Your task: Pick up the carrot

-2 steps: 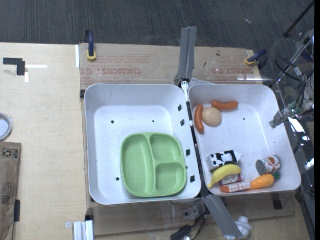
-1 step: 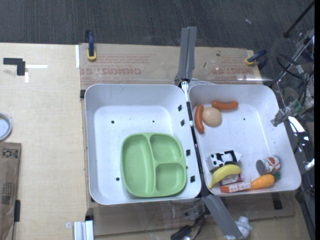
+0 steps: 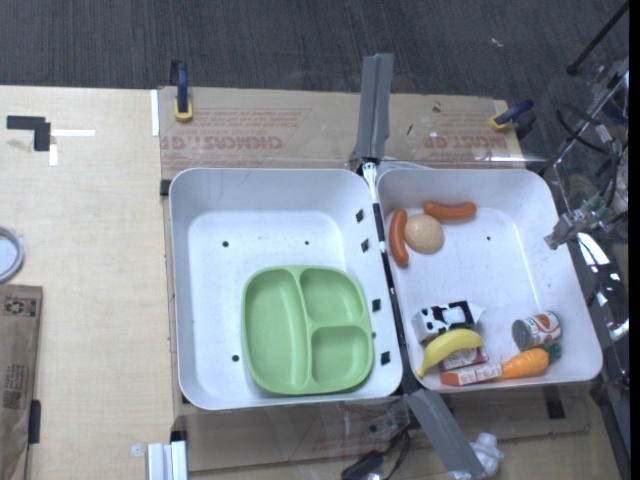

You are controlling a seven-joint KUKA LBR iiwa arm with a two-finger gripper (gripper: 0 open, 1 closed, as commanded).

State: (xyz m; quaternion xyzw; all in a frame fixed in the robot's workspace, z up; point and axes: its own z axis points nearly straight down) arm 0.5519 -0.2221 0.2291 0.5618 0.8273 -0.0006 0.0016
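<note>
Carrot (image 3: 524, 364) in right bin's (image 3: 560, 218) front right corner, beside can (image 3: 537, 328), touching box (image 3: 470, 374). Gripper (image 3: 568, 230) over bin's right rim, well back from carrot. Can't tell gripper state; nothing seen held.

Light was even and fairly bright, from overhead. The white bins (image 3: 200, 268) showed soft shadows along their walls and no hard glare. Focus was slightly soft throughout, and the upper frame was dim.
</note>
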